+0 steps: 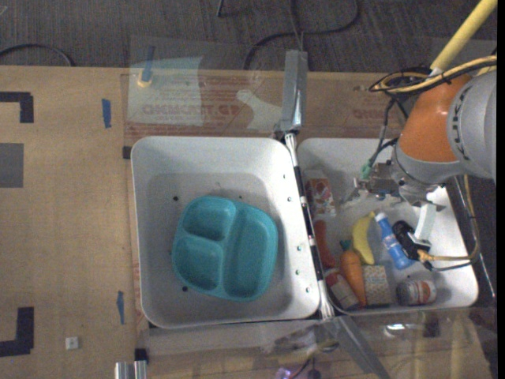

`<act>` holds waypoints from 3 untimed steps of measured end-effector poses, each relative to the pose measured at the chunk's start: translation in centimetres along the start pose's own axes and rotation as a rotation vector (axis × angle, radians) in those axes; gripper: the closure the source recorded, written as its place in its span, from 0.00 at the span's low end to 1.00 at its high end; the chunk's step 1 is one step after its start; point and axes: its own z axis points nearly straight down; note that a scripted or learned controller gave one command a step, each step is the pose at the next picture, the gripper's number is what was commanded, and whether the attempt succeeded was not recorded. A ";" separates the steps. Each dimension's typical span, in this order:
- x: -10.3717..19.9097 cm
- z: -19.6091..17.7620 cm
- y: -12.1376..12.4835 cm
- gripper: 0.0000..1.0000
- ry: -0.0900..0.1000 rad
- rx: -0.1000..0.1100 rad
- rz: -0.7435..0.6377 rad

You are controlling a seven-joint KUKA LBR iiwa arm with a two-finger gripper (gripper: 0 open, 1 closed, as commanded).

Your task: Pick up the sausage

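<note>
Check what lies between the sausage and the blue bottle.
Camera view: the banana and the carrot lie between the sausage and the blue bottle.

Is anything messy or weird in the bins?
Nothing looks spilled or broken. The toy foods are just jumbled close together in the right bin, with the sausage lying against its left wall. The teal plate sits flat in the left bin.

A wooden bench [71,235] carries two white bins side by side: the right bin [465,287] beneath the gripper [384,186], the left bin [158,164] well to its left. Blue tape [106,113] and black tape [20,107] mark the bench far left of the gripper.
</note>
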 end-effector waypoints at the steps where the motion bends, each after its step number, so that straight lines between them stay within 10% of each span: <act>1: 2.9 0.6 1.5 0.00 -0.003 -0.006 0.260; 2: 0.4 0.7 5.4 0.00 -0.001 -0.001 0.392; 3: -3.3 0.6 0.0 0.00 -0.001 0.002 0.768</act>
